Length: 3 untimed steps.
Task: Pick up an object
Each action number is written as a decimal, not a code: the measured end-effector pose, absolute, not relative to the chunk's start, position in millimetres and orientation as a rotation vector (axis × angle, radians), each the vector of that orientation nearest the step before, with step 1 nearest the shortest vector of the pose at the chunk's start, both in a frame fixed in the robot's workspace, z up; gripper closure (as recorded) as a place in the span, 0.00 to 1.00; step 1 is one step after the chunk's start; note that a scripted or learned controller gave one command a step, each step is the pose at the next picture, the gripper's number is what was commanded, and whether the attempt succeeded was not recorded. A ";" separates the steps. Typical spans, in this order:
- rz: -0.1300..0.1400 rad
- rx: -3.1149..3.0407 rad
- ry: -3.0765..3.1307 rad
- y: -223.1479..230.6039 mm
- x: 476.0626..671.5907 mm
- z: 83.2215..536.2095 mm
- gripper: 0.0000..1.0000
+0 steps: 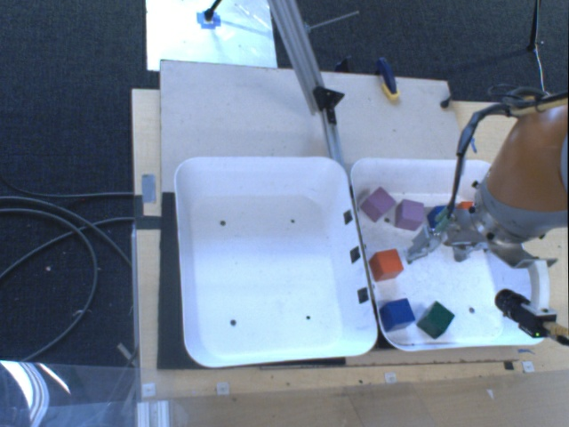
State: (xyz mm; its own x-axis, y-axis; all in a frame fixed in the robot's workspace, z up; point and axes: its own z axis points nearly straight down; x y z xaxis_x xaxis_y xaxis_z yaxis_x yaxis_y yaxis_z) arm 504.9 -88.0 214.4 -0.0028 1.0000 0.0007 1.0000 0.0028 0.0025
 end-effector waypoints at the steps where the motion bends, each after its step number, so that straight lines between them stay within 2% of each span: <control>1: 0.006 2.214 2.211 -148.7 534.7 281.6 0.00; 3: 0.001 2.216 2.223 -145.0 533.0 277.5 0.00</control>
